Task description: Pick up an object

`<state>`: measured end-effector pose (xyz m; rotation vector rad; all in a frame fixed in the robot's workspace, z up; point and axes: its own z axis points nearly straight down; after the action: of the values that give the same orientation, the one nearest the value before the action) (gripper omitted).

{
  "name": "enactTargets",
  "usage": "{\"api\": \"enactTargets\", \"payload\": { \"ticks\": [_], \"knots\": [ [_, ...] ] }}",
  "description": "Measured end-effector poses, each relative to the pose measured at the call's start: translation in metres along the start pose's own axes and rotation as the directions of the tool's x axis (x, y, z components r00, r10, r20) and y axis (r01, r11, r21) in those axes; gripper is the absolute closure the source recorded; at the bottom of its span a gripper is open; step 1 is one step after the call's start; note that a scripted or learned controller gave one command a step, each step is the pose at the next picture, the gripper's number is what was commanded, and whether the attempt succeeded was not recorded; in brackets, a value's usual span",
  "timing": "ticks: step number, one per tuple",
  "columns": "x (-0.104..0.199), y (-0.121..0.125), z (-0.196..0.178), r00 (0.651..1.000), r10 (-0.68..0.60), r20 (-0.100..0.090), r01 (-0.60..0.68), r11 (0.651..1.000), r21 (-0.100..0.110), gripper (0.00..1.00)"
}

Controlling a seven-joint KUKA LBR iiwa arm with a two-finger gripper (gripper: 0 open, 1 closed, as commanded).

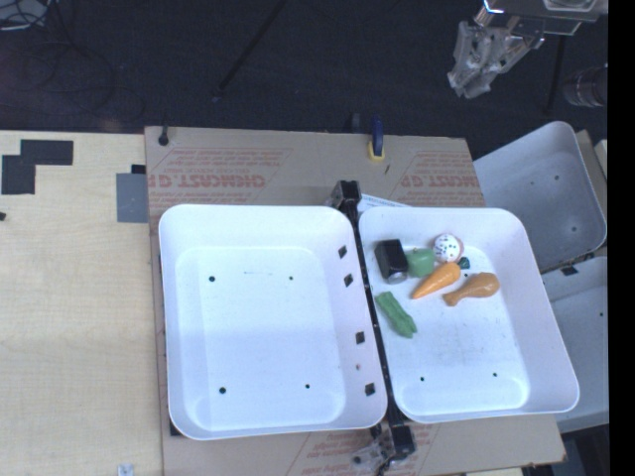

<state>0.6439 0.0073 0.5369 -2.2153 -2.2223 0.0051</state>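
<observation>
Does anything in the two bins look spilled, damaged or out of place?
Nothing stands out. The black block, green pickle-shaped toy, orange carrot toy and tan gourd-shaped toy lie loosely together inside the right white bin, none spilled.

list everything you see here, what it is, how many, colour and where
bins: 2, white, side by side on the bench
black block: 1, black, right bin, near its left wall
green piece: 1, light green, right bin, just right of the black block
ball: 1, white with dark spots, right bin, toward the far side
carrot: 1, orange, right bin, middle of the cluster
gourd-shaped toy: 1, tan orange, right bin, right of the carrot
green pod: 1, dark green, right bin, nearest item, by the left wall
cardboard sheet: 1, brown, under the bins
gripper: 1, grey, raised beyond the bins at upper right
</observation>
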Motion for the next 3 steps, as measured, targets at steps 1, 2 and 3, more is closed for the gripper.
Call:
{"api": "enactTargets", "payload": {
  "ticks": [1,2,3],
  "knots": [
    [0.025,0.0,0.0,1.0,0.001,0.001,-0.001,1.0,-0.001,1.0],
    [0.058,0.0,0.0,1.0,0.001,0.0,-0.001,1.0,-0.002,1.0],
    [0.108,0.0,0.0,1.0,-0.001,0.0,0.001,1.0,-0.001,1.0]
  ]
}}
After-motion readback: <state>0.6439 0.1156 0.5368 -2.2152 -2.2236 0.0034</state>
